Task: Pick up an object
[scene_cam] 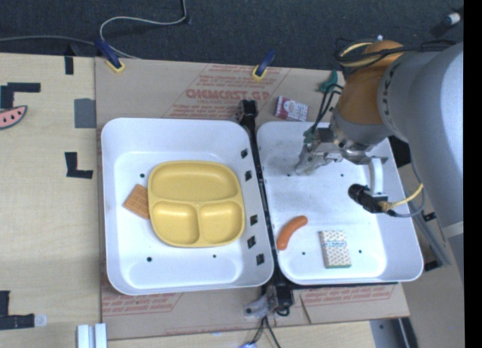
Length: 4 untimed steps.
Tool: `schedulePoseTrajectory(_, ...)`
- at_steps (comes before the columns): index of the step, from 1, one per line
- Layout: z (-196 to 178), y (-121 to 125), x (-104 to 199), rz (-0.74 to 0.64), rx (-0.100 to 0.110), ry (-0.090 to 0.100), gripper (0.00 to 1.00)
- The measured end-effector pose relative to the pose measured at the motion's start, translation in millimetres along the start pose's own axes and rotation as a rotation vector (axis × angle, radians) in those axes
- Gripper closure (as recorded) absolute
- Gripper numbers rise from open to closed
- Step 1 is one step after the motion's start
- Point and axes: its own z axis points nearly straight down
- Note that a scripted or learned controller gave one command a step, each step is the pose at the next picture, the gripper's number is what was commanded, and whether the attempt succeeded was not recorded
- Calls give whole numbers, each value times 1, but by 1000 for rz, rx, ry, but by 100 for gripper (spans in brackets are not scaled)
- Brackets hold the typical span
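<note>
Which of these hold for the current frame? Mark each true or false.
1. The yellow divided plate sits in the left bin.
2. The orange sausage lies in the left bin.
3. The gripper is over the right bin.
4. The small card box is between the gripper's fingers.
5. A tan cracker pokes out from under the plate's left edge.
1. True: the yellow divided plate lies in the left bin.
2. False: the orange sausage lies in the right bin.
3. True: the gripper is over that bin's upper part.
4. False: the small card box lies on the bin floor, apart from the gripper.
5. True: the tan cracker shows there.
</note>
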Motion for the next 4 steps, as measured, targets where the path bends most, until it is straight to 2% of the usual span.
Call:
schedulePoseTrajectory(1, 0, 0, 0, 0, 0, 0, 0)
schedulePoseTrajectory(2, 20, 16, 19, 0, 2, 1, 0)
schedulePoseTrajectory(3, 10, 16, 19, -1, 0, 1, 100)
schedulePoseTrajectory(4, 10, 16, 19, -1, 1, 1, 0)
